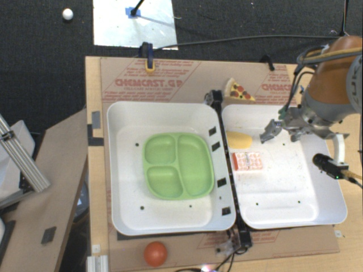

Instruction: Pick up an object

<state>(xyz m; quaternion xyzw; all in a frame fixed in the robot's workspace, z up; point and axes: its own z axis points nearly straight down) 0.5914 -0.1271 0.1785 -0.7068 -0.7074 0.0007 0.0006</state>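
In the right bin (295, 208), a pale yellow block (239, 140) lies against the left wall. Just below it is a flat red-and-white packet (248, 161). My gripper (276, 130) hangs over the bin's upper middle, a short way right of the yellow block and above and to the right of the packet. I see nothing held in it. The grey arm with its orange band (334, 78) comes in from the upper right.
The left bin (122, 208) holds a green divided plate (177, 165). A toy pizza slice (239, 90) lies on the board behind the right bin. An orange ball (155, 253) sits on the board in front of the left bin. A black divider (222, 163) runs between the bins.
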